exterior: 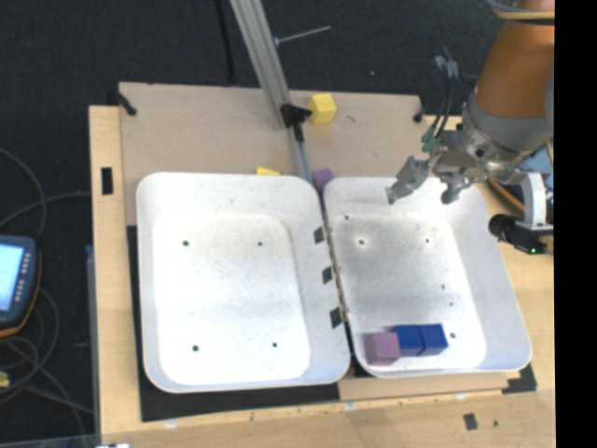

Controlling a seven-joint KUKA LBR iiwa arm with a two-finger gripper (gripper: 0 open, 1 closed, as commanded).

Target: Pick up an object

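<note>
Camera view, looking down at a slant, shows the gripper [431,183] hanging over the far rim of the right bin [485,250], at about one o'clock from that bin's middle, its two grey fingers [404,181] spread wide with nothing between them. The grey arm [511,63] with its orange band comes in from three o'clock. Inside the right bin the objects sit crowded against the near edge at six o'clock: a purple block [381,346] touching a blue block [408,340], which touches a second blue block [432,338] on its three o'clock side, all three in a row just inside the near wall. The rest of that bin's floor, from the centre out to twelve, three and nine o'clock, is open room. The left bin [159,250] lies at nine o'clock from the right one, their inner rims touching along the middle seam, where black clips [327,274] sit. Outside the bins, on the brown board [187,119] at twelve o'clock, a yellow block [323,108] rests beside the slanted metal rail [261,45], a small purple block [322,177] sits just beyond the bins' far corners, and a yellow piece [268,171] peeks over the left bin's far rim. A handheld screen [16,283] lies well apart at nine o'clock.
</note>
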